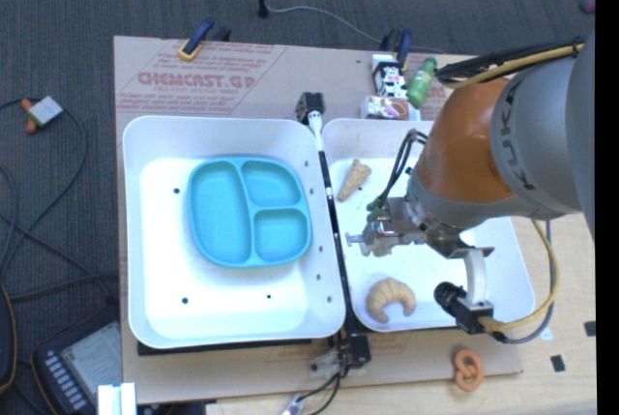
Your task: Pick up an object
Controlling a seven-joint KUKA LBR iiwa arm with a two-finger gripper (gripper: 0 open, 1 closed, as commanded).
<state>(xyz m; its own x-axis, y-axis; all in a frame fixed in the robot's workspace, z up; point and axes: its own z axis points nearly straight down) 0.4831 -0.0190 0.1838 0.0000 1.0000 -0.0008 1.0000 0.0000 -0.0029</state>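
Note:
Two toy foods lie in the right bin [522, 292]. A tan croissant [390, 297] rests near the front wall, and a pale cone-shaped piece [354, 179] lies at the back left. My gripper [379, 239] hangs low over the left middle of this bin, between the two pieces, with the croissant just in front of it. Nothing can be made out in its grasp. The grey arm with its orange band [464, 147] covers the middle and right of the bin and hides what lies under it.
The left bin [145, 239] holds a blue divided plate [250, 212]. A black clamp [311, 105] sits at the back of the shared wall. A green-topped item [420, 82] stands behind the right bin. An orange ring [468, 370] lies on the board in front.

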